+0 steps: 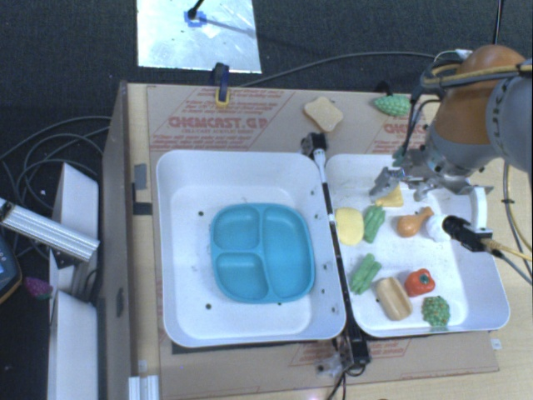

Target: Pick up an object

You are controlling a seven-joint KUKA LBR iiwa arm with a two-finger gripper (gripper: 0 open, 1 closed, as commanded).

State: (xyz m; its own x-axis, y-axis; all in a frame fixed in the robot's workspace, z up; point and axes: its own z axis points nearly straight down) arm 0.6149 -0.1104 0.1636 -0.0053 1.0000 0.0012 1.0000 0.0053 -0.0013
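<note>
jaws [405,182] state unclear | bins: 2 | blue tray [261,252]: 1 | green pods [374,222]: 2

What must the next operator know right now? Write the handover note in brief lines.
Gripper: low over the back of the right white bin, above the yellow wedge-shaped toy; finger state unclear, nothing seen held.
Right bin items: yellow rounded toy, two green pod-shaped toys, orange drumstick-shaped toy, tan bread-roll toy, red tomato-like toy, green broccoli-like toy.
Left white bin: blue divided plastic tray.
Done: nothing lifted.
Left: grasp and lift one object.
</note>
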